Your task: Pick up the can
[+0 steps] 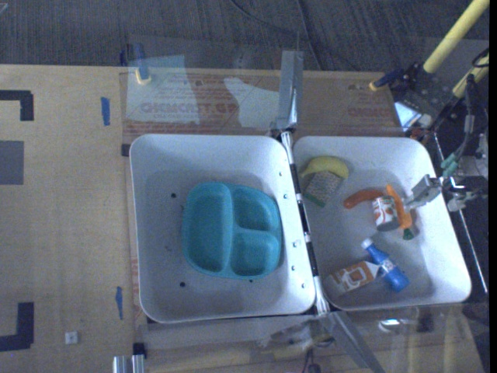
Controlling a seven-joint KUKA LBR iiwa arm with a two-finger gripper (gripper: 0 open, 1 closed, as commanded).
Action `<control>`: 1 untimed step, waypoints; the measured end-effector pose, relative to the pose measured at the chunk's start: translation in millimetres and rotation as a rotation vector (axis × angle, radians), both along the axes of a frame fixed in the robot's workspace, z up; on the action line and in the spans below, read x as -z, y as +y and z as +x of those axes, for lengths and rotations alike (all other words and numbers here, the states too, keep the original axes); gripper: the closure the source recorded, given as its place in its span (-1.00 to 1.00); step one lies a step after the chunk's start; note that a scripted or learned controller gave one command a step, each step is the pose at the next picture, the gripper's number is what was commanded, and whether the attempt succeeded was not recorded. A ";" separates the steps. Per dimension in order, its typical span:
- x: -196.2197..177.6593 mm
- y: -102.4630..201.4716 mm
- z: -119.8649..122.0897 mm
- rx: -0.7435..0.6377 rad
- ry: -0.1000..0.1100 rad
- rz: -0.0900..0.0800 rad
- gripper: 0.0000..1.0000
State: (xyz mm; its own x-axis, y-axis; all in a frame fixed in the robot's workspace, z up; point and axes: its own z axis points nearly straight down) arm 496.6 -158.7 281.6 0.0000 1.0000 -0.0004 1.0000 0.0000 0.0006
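Note:
The can [382,212], small with a white and orange label, stands in the right bin [435,286] right of its middle. An orange carrot-like stick [401,213] leans against the can's right side. My gripper [427,190] is a grey metal piece reaching in over the bin's right rim. It sits a little right of and above the can, apart from it, with nothing seen in its hold.
The right bin also holds a yellow banana [326,165], a grey mesh piece [321,185], an orange sausage shape [360,198], a blue bottle [387,266] and a brown-white carton [353,277]. A teal divided plate [231,229] lies in the left bin [155,169].

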 end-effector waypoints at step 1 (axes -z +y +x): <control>81.3 13.2 37.8 0.077 0.001 0.001 -1.00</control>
State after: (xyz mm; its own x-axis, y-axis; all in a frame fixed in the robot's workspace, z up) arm 534.4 -145.5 200.3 0.0773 0.9970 0.0002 0.9970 -0.0773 0.0000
